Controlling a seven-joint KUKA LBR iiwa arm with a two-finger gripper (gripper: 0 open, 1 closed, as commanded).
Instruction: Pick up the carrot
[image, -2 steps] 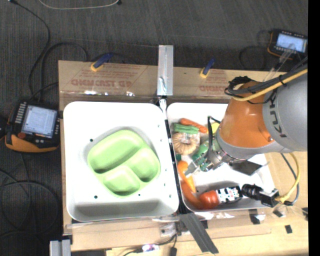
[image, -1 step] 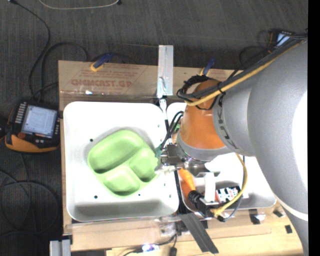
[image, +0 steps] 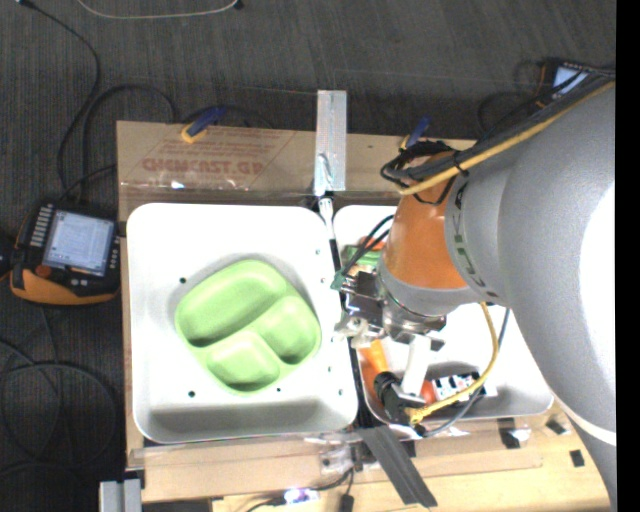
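— Gripper condition?
— The gripper (image: 392, 372) is seen lowered into the right bin (image: 520, 400), wrist turned down; whether it is clenched or released cannot be told. The carrot (image: 375, 354) is noted just beside it, near the bin's left wall.
— Surroundings?
— A green divided tray (image: 248, 322) is held in the left bin (image: 150, 300). A brown board (image: 230, 160) lies on dark carpet (image: 60, 420), a handheld pendant (image: 68, 252) at left.

A single fixed camera looks down from above, at a slight slant, taking in the whole worktop (image: 230, 160) and both white bins. The left bin (image: 150, 300) lies in full sight. The arm (image: 540, 210), entering from the view's right, looms near the lens and covers much of the right bin (image: 520, 400).
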